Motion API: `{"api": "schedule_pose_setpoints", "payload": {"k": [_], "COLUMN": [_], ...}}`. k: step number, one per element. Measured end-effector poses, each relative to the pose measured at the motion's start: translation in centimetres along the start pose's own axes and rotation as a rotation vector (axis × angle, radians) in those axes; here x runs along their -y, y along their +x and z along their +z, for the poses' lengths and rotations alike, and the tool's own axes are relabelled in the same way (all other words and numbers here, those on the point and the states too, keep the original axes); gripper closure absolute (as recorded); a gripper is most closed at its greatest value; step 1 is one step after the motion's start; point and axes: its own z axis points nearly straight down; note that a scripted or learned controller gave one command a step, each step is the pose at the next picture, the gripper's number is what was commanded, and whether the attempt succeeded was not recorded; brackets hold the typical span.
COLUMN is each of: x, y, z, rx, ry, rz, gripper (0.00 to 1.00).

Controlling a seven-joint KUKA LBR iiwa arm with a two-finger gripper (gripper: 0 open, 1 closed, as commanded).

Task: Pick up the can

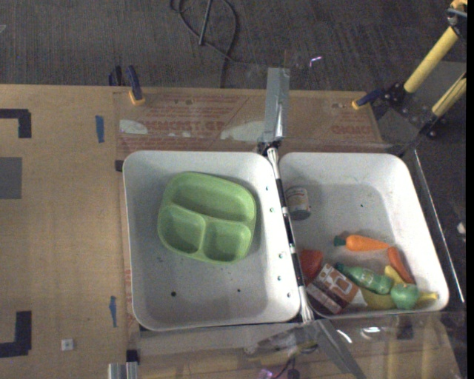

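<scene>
Two shallow white bins are set side by side on the tabletop (59, 222). The can (298, 201) is found in the right bin (424, 222), in its upper-left part, just beside the wall shared with the left bin (135, 229). The can is small, with a pale label and a dark top end; whether it is upright or tipped cannot be told. It is kept well apart from the other items, with bare bin floor around it.

The rest of the right bin's contents are clustered along its lower edge: a toy carrot (365, 243), a second orange piece (400, 264) right of it, a red item (311, 260) against the shared wall, a brown-and-red packet (332, 287) below that, a green bottle (366, 279) lying on its side, and a yellow banana (378, 298) partly hidden under the bottle. A green lump (405, 296) is seen at the bottle's right end; its type cannot be told.

A green divided plate (207, 217) is laid in the upper middle of the left bin, three compartments facing up.

The state of the hand cannot be told.

Blue tape marks (99, 128) are stuck on the tabletop at left. A black cable (211, 22) is looped on the floor at top.
</scene>
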Motion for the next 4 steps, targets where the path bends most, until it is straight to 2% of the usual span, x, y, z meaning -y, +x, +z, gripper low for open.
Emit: {"api": "schedule_pose_setpoints", "payload": {"k": [1, 2, 3, 4], "x": [-0.1, 0.0, 1.5, 0.3], "y": [-0.3, -0.1, -1.2, -0.1], "z": [1.1, 0.0, 21.5, 7.9], "rx": [0.006, 0.004, 0.006, 0.003], "ry": [0.004, 0.004, 0.003, 0.001], "rz": [0.006, 0.003, -0.009, 0.006], "gripper": [1.00, 1.00, 1.00, 1.00]}}
